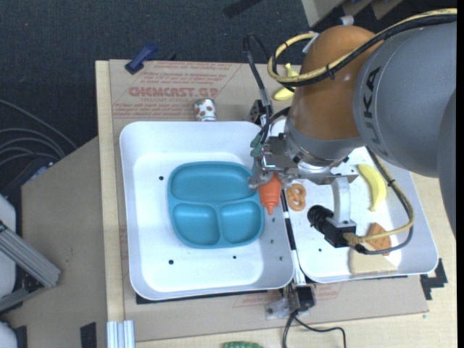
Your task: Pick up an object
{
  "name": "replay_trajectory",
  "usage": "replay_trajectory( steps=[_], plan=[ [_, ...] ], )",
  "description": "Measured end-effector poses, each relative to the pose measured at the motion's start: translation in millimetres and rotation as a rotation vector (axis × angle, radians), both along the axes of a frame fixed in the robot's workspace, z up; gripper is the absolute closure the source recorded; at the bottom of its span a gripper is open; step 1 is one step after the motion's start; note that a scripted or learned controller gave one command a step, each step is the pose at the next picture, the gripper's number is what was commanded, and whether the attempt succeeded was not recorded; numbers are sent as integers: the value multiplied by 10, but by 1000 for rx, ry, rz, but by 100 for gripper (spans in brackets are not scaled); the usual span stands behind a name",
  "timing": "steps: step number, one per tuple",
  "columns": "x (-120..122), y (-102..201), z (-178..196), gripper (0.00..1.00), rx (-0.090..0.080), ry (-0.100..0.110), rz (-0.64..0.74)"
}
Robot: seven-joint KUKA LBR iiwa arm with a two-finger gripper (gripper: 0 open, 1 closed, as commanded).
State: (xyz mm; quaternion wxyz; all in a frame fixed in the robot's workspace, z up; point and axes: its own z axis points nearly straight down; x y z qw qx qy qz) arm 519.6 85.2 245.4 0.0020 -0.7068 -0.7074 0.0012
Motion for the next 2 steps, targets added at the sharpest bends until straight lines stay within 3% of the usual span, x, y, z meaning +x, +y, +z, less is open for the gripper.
replay_trajectory(
  steps=[1,2],
  plan=[
    [-284,-711,123,100,-1,-1,-2],
    [482,-1100,61,100,-2,-5,-1]
  ],
)
